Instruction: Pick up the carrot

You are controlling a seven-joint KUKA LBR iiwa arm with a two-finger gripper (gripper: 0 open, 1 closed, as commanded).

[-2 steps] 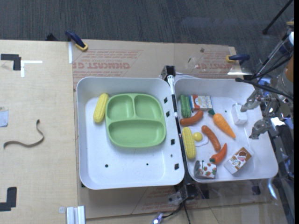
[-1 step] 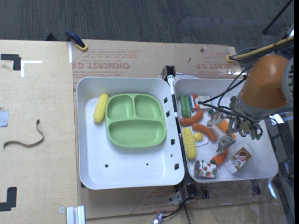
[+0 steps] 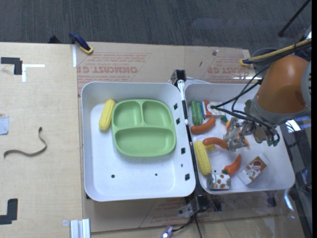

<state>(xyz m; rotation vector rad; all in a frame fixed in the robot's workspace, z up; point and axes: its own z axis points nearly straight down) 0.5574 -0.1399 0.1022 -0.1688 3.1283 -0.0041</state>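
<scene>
Your gripper hangs low in the right bin, its grasp something you cannot tell, just above the carrot, a light, stiff, smooth toy best pinched across its thicker middle.

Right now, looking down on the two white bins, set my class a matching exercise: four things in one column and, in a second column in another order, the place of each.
Things:
1. green divided plastic plate
2. yellow corn cob by that plate
3. small carton with a red picture
4. dark green cucumber-like vegetable

Places:
A. right bin, far left corner
B. left bin, middle
C. right bin, near right part
D. left bin, left of the plate

Pairs: 1-B, 2-D, 3-C, 4-A
</scene>
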